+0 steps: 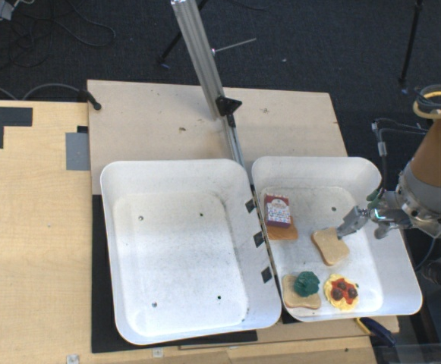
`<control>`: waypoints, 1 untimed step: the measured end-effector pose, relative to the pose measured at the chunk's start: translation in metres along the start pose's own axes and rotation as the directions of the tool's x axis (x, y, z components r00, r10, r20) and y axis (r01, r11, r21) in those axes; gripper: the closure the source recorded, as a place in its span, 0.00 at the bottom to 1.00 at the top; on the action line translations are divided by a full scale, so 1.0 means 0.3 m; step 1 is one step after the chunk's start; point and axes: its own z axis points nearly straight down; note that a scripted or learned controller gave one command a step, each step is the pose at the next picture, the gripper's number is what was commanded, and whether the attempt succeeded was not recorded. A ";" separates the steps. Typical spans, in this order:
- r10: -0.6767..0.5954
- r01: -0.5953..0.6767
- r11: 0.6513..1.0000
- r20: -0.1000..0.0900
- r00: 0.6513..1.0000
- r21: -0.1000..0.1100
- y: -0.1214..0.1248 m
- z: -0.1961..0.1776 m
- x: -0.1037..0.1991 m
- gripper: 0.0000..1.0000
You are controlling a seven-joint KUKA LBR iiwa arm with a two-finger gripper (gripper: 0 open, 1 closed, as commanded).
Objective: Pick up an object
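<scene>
The arm comes in from the right, its gripper (347, 227) low over the right bin (391, 283); whether the fingers are parted or closed, I cannot tell at this size; they sit just beside the tan bread slice (331, 246), at its upper edge; a red-labelled packet (278, 211) lies on a brown slab near the bin's left wall; down front, a green lump (307, 283) rests on a second slice, a yellow-and-red piece (342, 291) just beside it; the left bin (121, 203) sits alongside on the desk (152, 120).
</scene>
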 end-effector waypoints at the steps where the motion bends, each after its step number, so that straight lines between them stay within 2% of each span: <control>1: 0.002 -0.002 1.000 0.001 1.000 -0.005 0.002 -0.007 -0.003 0.00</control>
